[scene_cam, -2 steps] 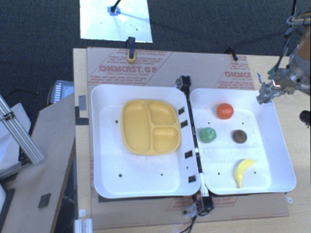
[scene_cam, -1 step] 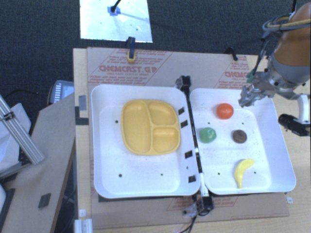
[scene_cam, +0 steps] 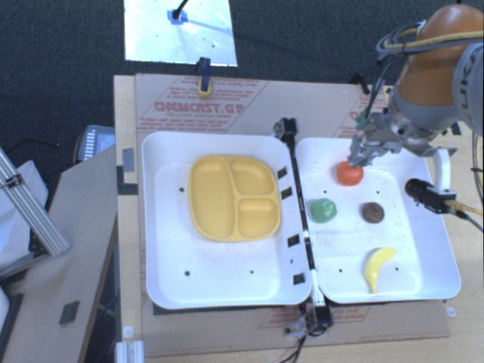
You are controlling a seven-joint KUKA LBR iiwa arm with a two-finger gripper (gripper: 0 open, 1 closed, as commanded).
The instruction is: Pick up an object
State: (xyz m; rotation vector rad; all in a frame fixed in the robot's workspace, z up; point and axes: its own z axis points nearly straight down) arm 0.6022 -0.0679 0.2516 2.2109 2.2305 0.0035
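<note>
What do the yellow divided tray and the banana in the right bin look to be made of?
The tray looks like moulded plastic: uniform yellow, rounded compartment walls, a soft sheen. The banana is probably a plastic toy: evenly bright yellow, smooth, no spots or brown stem, though it is too small to be sure.

Right bin (scene_cam: 423,278) holds four small objs: orange-red round one (scene_cam: 349,174) near back-left, right under the gripper (scene_cam: 358,157) (contact unclear); green ball (scene_cam: 323,209) just below it by the divider; brown round piece (scene_cam: 372,212) mid-bin; yellow banana (scene_cam: 377,266) lying flat nr front.
</note>
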